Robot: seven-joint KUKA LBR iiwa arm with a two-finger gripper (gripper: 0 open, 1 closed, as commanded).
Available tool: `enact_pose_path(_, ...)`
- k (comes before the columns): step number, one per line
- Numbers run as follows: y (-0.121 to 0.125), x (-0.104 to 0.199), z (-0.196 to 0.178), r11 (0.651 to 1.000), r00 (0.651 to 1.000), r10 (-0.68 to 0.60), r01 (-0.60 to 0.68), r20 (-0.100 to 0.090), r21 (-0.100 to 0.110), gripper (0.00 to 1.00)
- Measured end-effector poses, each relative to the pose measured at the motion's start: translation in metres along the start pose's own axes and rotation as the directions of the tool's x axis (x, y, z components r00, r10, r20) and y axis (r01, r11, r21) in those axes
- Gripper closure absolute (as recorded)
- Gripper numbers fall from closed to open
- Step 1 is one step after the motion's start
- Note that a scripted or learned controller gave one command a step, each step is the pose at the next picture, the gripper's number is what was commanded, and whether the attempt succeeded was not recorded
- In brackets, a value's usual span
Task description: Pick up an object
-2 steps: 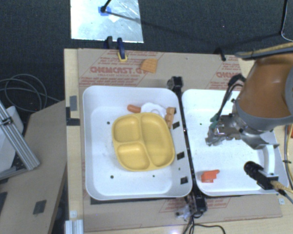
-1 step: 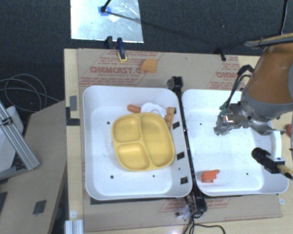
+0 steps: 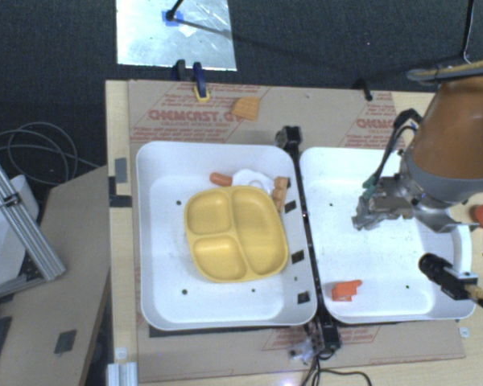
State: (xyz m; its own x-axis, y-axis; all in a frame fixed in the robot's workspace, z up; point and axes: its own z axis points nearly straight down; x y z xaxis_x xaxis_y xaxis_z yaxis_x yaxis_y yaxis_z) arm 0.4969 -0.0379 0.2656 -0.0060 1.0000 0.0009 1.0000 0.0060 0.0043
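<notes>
Orange object (image 3: 346, 289): small, lying on the floor of the right bin (image 3: 338, 175), near its front-left corner.
Gripper (image 3: 373, 213): low over the middle of the right bin, well apart from the orange object; whether it is wide or narrow, I cannot tell.
Left bin (image 3: 157, 215): holds a yellow divided plate (image 3: 234, 234), with a small orange sausage-shaped piece (image 3: 221, 179), a white item (image 3: 252, 180) and a tan piece (image 3: 281, 190) just behind it.
Surface (image 3: 322, 115): brown board, a tan block (image 3: 245, 108) behind the bins.

yellow tray (image 3: 235, 235) in left bin (image 3: 157, 296) | orange object (image 3: 346, 289) in right bin (image 3: 386, 308) | gripper (image 3: 372, 214) above right bin
</notes>
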Motion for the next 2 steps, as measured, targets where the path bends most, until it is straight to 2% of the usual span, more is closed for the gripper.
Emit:
enact_pose_path(1,-0.010,0.076,0.028,1.000,1.000,-0.006,0.006,-0.002,0.006,1.00)
enact_pose_path(2,0.082,-0.011,0.058,1.000,1.000,0.010,-0.010,0.005,-0.002,1.00)
